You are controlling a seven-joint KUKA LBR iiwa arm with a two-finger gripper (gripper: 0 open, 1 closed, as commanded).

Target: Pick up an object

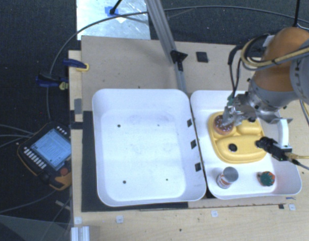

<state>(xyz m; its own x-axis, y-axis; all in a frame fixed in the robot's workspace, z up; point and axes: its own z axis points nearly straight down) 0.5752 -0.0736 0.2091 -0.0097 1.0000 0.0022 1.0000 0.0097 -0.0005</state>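
In the right bin (290, 185) lies a large yellow moulded object (242, 144) with a dark hole in its front part. My gripper (227, 118) hangs low over its left rear corner, right above a small round brownish thing (223, 129) that rests there. I cannot tell whether the gripper touches either of them. A small silver can with a reddish band (227, 176) stands at the bin's front left. A little green and orange object (266, 178) lies at the front right.
The left bin (107, 185) sits beside the right one, with black clips along the shared edge. A grey pole (164, 29) slants across the back of the bench. The arm's black cable and connector (272, 148) hang over the yellow object's right side.
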